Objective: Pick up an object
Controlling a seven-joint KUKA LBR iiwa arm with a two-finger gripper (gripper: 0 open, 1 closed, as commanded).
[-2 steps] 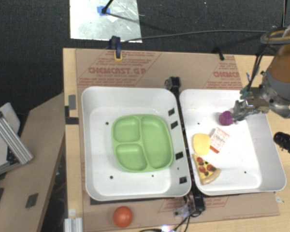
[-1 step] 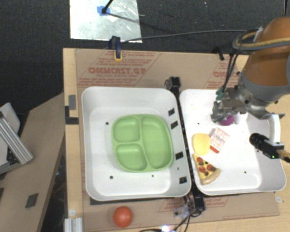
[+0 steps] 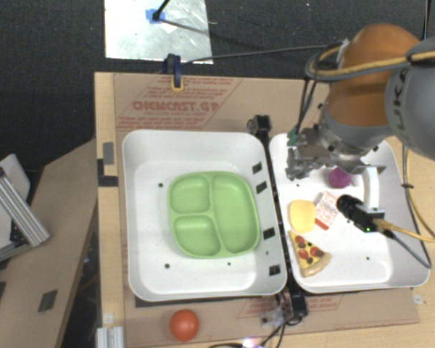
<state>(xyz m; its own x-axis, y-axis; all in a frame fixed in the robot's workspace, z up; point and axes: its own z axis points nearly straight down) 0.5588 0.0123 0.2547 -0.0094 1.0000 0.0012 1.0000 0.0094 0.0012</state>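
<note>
In the right bin [image 3: 391, 267] lie a round yellow piece [image 3: 301, 213], a toy pizza slice [image 3: 309, 253], a red and white packet [image 3: 326, 210] and a purple object [image 3: 339, 177] partly hidden under the arm. My gripper [image 3: 299, 164] hangs over the bin's back left part, above and behind the yellow piece, left of the purple object. Nothing shows between its tips from this angle.
The left bin [image 3: 141, 194] holds a green divided plate [image 3: 212, 214]. A red-orange ball [image 3: 183, 325] lies on the bench in front of the bins. The arm's bulk covers the right bin's back right part.
</note>
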